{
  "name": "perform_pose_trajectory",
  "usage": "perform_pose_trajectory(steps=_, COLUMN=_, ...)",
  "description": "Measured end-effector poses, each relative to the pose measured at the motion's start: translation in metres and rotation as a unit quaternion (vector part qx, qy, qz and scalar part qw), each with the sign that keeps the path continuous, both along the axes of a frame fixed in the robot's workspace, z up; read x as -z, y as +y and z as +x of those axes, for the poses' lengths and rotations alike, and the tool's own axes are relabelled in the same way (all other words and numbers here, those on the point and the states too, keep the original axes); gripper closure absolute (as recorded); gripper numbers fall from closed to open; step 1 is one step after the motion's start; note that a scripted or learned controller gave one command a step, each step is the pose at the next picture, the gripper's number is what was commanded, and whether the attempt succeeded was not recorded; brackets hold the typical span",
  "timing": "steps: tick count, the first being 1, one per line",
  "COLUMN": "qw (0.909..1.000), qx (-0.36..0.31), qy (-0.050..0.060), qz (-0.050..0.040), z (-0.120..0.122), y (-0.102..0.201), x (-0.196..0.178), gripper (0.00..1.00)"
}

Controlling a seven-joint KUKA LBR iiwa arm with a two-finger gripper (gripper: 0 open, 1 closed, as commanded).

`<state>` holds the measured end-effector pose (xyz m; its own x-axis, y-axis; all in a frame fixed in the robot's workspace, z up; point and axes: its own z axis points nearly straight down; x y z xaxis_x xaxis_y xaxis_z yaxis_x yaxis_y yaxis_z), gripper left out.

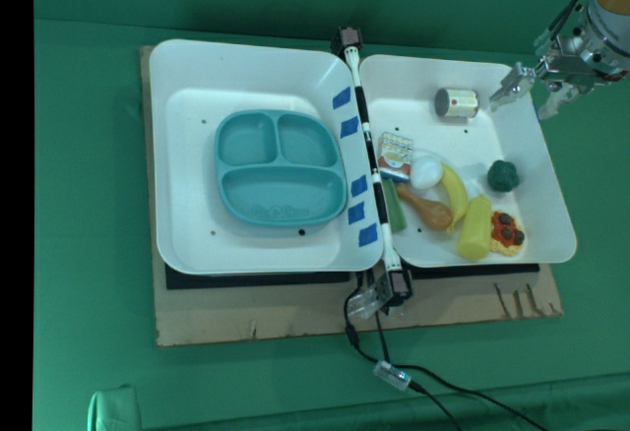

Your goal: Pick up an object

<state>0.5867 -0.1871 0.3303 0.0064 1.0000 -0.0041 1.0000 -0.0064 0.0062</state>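
Nearest my camera I see black cables point(423, 390) trailing off the front of the bench point(89, 173), running up to a small clamp point(379, 296) at the front end of the divider between the two bins. Both bins sit on a cardboard sheet point(246, 326).

In the left bin point(187, 75) lies a teal three-compartment plate point(281, 168). Blue tape squares point(354, 183) run along that bin's right wall.

The right bin point(551, 232) holds the objects I could pick. A small can point(457, 103) lies on its side near the far wall. A dark green lump point(503, 175) sits apart toward the right wall. Along the divider I see a small printed box point(396, 152) with a white ball-like piece point(426, 170) just beside it, a banana point(455, 191) curving past that, a green stick point(395, 206) by the divider, a drumstick point(427, 209), a yellow corn-like piece point(474, 227) and a pizza slice point(508, 234) touching it at the front right.

The end effector point(536, 90) hovers over the far right corner of the right bin, to the right of the can and apart from it. Its two fingers are spread with a clear gap between them, and I see nothing between them.
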Motion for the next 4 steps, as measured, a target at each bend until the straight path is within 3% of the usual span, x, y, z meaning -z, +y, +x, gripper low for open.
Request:
perform_pose_trajectory(steps=1, qw=1.0, qx=0.0, qy=-0.002, qz=-0.0017, z=0.024, y=-0.002, x=0.14, gripper=0.0)
perform_pose_trajectory(steps=2, qw=1.0, qx=-0.001, qy=-0.006, qz=-0.0034, z=0.01, y=0.035, x=0.143, gripper=0.0)
perform_pose_trajectory(steps=3, qw=1.0, qx=0.0, qy=-0.009, qz=-0.0034, z=-0.032, y=0.03, x=0.142, gripper=0.0)
perform_pose_trajectory(steps=4, qw=0.9999, qx=-0.001, qy=-0.011, qz=-0.0033, z=-0.058, y=0.017, x=0.142, gripper=0.0)
